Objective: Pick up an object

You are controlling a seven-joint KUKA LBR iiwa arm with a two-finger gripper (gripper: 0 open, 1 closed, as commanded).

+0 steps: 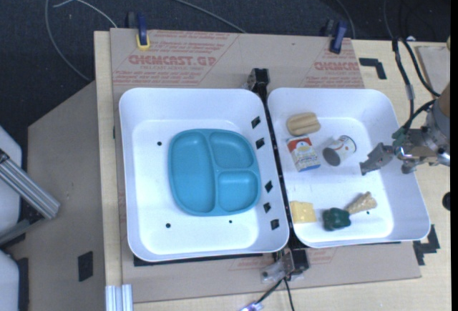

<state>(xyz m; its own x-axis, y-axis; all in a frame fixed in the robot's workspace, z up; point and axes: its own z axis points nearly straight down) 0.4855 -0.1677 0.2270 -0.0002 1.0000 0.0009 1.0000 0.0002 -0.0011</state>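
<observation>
Over right bin, near its right wall: gripper, finger state impossible to tell. Beside gripper, toward bin centre: small can, red-white carton, tan bread-like piece. Nearer front rim: green lump, yellow block.

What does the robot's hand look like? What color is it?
The gripper is small, grey metal, with dark grey fingers sticking out at the right bin's edge. There are little green bits near its wrist, and black cables loop down beside it.
</observation>
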